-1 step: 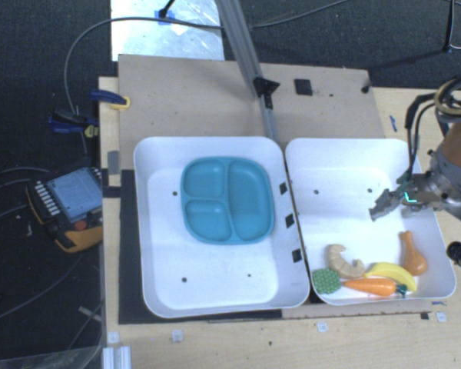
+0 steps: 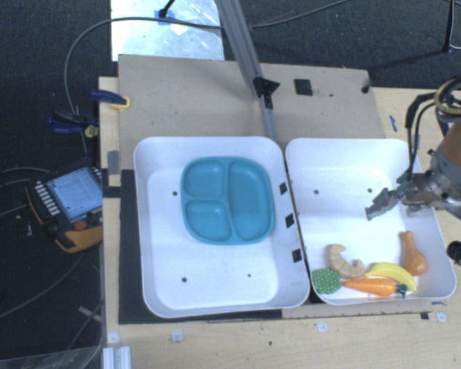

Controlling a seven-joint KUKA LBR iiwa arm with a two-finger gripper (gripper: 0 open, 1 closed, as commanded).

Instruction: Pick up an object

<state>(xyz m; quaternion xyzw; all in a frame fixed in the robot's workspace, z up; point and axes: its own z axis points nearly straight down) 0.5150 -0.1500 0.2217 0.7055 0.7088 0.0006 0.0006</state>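
Note:
Several toy foods lie along the front edge of the right bin [image 2: 323,167]: a tan croissant-like piece [image 2: 343,260], a green broccoli piece [image 2: 326,280], an orange carrot [image 2: 371,286], a yellow banana [image 2: 392,271] and an orange-brown drumstick [image 2: 412,254]. My gripper [image 2: 383,203] hangs over the right side of that bin, above and behind the foods, with nothing visible between its fingers. The arm enters from the right edge.
A blue divided plate [image 2: 227,200] lies in the left bin [image 2: 161,283]. A metal pole [image 2: 242,41] slants down to the bins' back edge. Cables and a handheld device [image 2: 67,202] lie on the floor at the left.

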